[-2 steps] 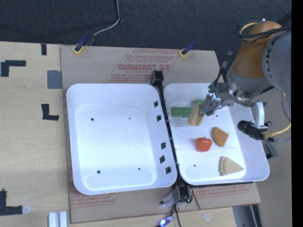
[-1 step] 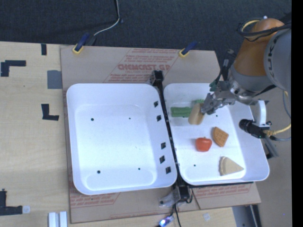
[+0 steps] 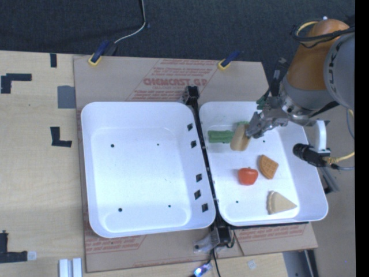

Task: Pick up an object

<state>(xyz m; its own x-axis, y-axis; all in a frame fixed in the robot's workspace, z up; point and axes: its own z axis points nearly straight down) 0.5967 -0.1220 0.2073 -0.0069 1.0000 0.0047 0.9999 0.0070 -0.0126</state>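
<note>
Your claw (image 3: 252, 130) is low in the right bin (image 3: 305, 212)
You can't tell its grip; tan block (image 3: 239, 138) touches it, red tomato (image 3: 248, 176) below

You have four pieces in the right bin (image 3: 300, 154): a green piece (image 3: 219, 135) at the far left, a tan block (image 3: 239, 139) touching its right end, then nearer, a red tomato-like piece (image 3: 248, 176), an orange wedge (image 3: 267, 167) and a beige wedge (image 3: 279, 202).
</note>
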